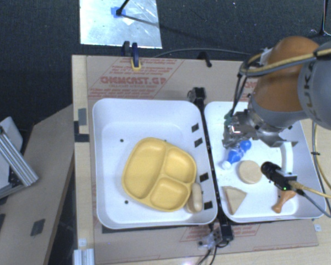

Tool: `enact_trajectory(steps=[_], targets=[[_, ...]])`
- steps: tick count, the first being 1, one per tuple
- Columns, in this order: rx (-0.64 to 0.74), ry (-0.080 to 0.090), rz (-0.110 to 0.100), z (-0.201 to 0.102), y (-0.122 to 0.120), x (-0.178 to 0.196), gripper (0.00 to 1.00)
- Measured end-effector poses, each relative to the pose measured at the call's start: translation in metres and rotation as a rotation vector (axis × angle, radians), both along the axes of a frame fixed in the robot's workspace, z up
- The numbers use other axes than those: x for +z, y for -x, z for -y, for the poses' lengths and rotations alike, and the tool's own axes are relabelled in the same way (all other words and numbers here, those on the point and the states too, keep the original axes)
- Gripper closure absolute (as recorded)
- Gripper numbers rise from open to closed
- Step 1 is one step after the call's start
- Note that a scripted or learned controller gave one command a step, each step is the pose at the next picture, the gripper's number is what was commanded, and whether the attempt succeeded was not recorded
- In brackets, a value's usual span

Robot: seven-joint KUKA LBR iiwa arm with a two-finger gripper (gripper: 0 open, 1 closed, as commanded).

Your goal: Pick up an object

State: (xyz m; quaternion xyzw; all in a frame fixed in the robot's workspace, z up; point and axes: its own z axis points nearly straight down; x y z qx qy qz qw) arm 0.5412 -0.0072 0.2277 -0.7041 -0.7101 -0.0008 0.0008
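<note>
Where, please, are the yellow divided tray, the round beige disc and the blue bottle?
yellow divided tray (154,170): camera view, centre ridge.
round beige disc (250,171): camera view, top face.
blue bottle (236,153): camera view, blue body.

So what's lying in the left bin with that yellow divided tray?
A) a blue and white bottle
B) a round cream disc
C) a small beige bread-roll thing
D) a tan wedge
C: a small beige roll rests against the yellow tray in the left bin; the others lie in the right bin.
</note>
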Motion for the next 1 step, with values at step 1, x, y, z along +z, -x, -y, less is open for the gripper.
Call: enact_trajectory(steps=[1], targets=[[0.002,0.0,-0.001,-0.0564,0.0187,-0.003,1.0]])
